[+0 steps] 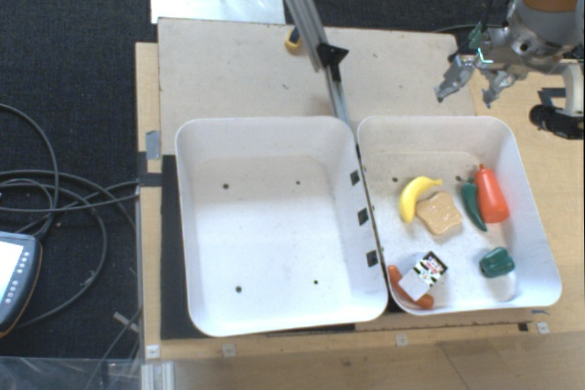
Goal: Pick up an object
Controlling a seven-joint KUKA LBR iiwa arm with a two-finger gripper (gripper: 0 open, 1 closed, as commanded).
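The yellow plastic toy banana [418, 194] lies in the right white bin [527, 224], below and a little left of the pincer [473, 79], which hangs over the bench beyond the bin's far rim with its two fingers spread apart and nothing between them. It seems the easiest pick, since its left side faces bare floor.

To do this well, the arm should, I judge, travel down the view and slightly left, then turn the fingers across the banana's narrow curve rather than along it, and descend straight.

Touching the banana on its lower right is a tan toast-shaped toy slice [441, 216]; a finger on that side could catch it. Farther right of that, roughly straight below the pincer, an orange carrot-like toy [491, 195] rests against a dark green pepper-like toy [473, 205]. Nearer the front rim sit a green-capped white piece [498, 268] and a black-and-white printed card on a red-orange toy [422, 274]. The left white bin [196, 224] sits well left.
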